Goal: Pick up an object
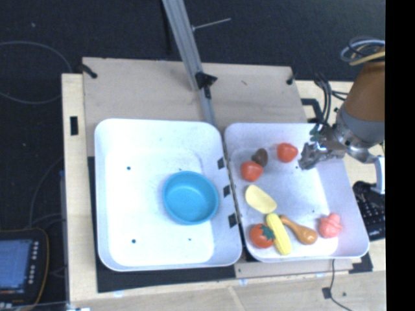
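Jaws (310,155) hover nr red tomato (287,152), rt bin (337,173).

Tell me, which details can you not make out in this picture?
- Claw: too small and blurred in the camera view to tell open from shut.
- Arm: cut off by the right edge.
- Tomato: partly covered by the banana.
- Brown item: too small to identify.

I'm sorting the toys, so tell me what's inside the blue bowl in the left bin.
The blue bowl sits in the left bin, and its visible inside is plain blue with nothing in it. What is under the bowl is covered.
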### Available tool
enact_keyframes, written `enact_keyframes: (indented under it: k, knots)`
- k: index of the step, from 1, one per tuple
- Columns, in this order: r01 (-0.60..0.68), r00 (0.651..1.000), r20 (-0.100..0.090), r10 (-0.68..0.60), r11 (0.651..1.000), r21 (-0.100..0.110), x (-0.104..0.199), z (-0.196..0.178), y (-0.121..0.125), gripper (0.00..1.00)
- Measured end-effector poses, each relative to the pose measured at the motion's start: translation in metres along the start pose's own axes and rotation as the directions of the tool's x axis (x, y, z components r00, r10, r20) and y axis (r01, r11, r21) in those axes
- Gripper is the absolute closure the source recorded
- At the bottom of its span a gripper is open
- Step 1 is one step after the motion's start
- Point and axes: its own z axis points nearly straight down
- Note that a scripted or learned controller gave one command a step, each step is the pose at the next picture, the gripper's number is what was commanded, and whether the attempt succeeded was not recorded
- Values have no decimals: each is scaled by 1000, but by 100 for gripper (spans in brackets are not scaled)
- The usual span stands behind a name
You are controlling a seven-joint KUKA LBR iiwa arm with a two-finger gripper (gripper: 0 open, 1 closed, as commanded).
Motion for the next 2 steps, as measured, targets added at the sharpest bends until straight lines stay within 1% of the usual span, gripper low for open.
enact_keyframes:
  k: [1,2]
  knots:
    - [11,1000,-1,-11,1000,-2,56,-14,11,100]
    - [11,1000,-1,-11,1000,0,104,-13,18,100]
